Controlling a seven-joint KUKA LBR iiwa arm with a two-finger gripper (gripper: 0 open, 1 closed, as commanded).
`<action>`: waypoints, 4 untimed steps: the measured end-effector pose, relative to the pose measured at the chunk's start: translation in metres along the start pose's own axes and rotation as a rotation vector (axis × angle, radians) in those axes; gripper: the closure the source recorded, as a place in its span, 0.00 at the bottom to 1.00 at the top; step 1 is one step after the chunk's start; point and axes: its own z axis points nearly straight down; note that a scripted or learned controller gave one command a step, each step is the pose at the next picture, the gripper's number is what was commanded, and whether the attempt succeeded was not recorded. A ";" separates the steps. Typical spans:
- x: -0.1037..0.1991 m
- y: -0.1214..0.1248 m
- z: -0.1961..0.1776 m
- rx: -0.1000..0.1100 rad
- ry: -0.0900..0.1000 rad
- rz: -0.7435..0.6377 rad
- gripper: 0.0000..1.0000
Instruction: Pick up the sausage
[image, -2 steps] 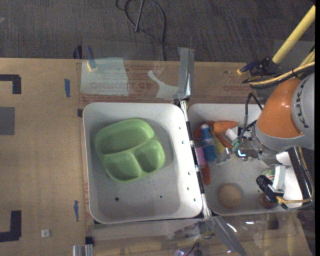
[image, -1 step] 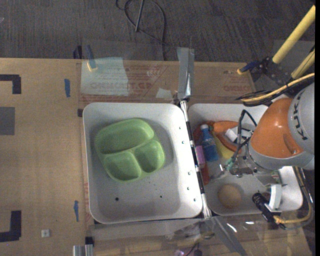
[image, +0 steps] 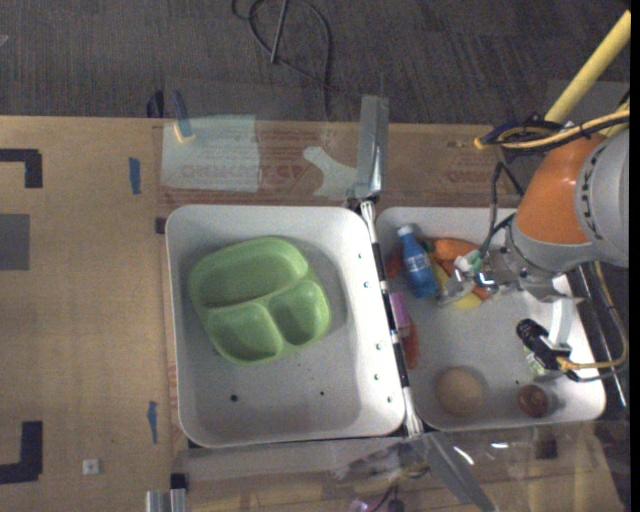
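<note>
My gripper (image: 466, 280) hangs low in the right bin (image: 590, 405), just beside the blue bottle (image: 417, 262) and over a cluster of orange and yellow pieces — I cannot tell its state. The sausage (image: 408, 347), as far as I can make out, is the thin reddish piece lying along the bin's left wall, below the pink item (image: 399, 312). A tan ball (image: 458, 390) sits nearby. The left bin (image: 200, 400) holds a green divided plate (image: 260, 298).

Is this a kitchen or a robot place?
Most likely a robot lab, not a kitchen. A robot arm reaches over two white bins on a taped wooden bench, and the food looks like toys: a green plate, a blue bottle.
</note>
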 end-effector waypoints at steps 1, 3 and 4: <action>0.000 0.000 0.000 0.000 0.000 0.000 0.00; 0.001 0.001 -0.011 0.000 0.000 -0.002 0.00; 0.040 -0.063 -0.002 -0.002 -0.001 -0.007 0.00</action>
